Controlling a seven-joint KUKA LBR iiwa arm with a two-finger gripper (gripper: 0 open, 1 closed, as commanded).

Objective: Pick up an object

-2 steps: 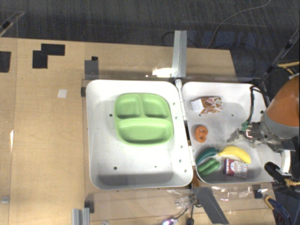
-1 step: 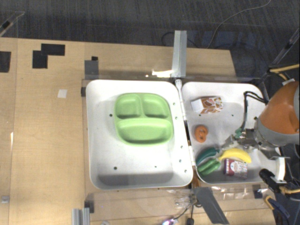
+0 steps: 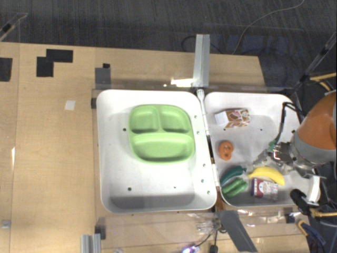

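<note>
Left bin [image 3: 110,141]: green divided tray [image 3: 160,132]. Right bin [image 3: 263,104]: snack packet [image 3: 235,118], orange fruit [image 3: 226,149], green pepper [image 3: 234,182], banana [image 3: 267,174], can [image 3: 265,188]. Jaws [image 3: 278,154] above the banana; spread cannot be told.

Readable text: none at this size.
Small carton [image 3: 235,118]: printed red-brown and white pictures, lettering too small to make out.
Dark red can [image 3: 265,188]: carries a label with pale marks, blurred beyond reading.
Counter [image 3: 47,141]: black square markings, no letters or numbers.
</note>
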